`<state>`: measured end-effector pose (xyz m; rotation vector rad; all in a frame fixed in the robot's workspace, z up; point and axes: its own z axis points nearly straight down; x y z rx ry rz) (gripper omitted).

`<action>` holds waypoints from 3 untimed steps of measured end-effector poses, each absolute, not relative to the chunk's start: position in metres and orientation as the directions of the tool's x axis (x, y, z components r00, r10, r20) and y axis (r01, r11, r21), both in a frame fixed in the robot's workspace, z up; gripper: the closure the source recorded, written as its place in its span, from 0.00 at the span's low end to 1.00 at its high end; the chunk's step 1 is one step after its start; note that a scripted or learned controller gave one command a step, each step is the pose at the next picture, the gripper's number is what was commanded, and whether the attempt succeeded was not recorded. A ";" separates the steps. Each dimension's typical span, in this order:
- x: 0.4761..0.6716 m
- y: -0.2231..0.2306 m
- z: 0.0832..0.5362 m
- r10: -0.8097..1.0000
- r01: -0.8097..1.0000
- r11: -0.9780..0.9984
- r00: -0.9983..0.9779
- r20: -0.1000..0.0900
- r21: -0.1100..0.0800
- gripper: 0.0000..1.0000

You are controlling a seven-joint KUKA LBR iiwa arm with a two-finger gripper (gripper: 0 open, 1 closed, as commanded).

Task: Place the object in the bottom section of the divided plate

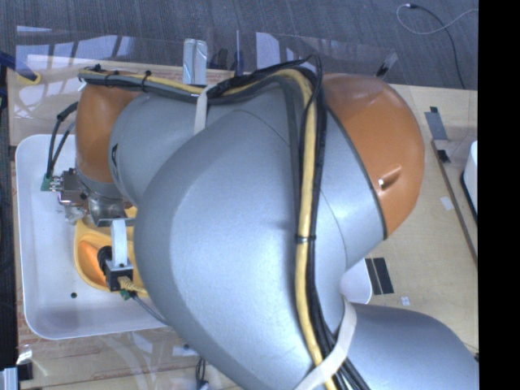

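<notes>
My grey arm with its orange band reaches over the left white bin [32, 218] and hides most of it. A yellow-orange plate [84, 254] lies in that bin, and just a curved piece of its rim and inside shows from under the wrist. My gripper [80, 205] hangs low over the plate's upper edge, seen from behind its metal body. The plate's dividers and sections are hidden. I can make out no separate object.
A strip of bare bin floor shows along the left and front walls, with a small dark speck [73, 295] on it. A sliver of the right bin [357, 284] peeks out beside the arm. The wooden bench [431, 242] lies to the right.
</notes>
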<state>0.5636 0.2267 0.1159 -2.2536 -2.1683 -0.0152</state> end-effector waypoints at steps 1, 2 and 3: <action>0.561 0.232 0.121 1.000 1.000 -0.024 0.024 0.016 -0.016 1.00; 0.609 0.228 0.121 0.993 0.993 -0.116 0.116 0.006 -0.007 1.00; 0.645 0.208 0.176 0.781 0.781 -0.624 0.624 -0.008 -0.007 1.00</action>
